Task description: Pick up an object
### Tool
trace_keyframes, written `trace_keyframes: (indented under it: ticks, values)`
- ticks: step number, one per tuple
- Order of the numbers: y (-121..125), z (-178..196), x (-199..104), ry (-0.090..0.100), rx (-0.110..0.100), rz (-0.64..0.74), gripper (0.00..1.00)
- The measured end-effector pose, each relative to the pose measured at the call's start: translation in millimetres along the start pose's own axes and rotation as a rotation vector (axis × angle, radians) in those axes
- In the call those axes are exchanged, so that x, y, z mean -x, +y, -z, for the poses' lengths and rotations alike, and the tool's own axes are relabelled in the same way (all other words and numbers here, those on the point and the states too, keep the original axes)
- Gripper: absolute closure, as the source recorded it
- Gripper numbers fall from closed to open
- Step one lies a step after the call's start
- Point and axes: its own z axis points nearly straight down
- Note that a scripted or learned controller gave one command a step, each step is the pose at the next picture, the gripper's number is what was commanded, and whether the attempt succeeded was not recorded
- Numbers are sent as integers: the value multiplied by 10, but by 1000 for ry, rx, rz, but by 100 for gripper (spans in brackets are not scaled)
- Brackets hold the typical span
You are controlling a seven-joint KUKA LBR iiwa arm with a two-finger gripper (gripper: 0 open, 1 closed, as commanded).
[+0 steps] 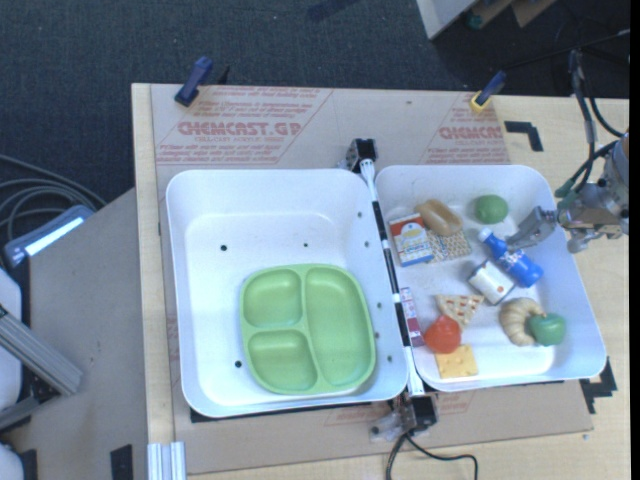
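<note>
Cheese slice (456, 364) at the right bin's (580, 298) six o'clock.
Gripper (545, 226) at three o'clock, above the blue bottle (511, 258); I cannot tell its opening or hold.

The two shallow white plastic bins (270, 193) are showing a smooth, faintly glossy finish. The pale green three-compartment plastic tray (305, 328) is looking smooth with a soft sheen. The brown board surface (250, 123) beneath is appearing matt like cardboard, printed in red. The dark floor (100, 28) is looking rough like carpet. The metal jaws are glinting dully.
</note>
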Motion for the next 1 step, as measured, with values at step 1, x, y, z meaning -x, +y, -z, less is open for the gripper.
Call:
trace_keyframes:
  ticks: [1]
  values:
    - [532, -987, -401, 1, -3, 1, 0]
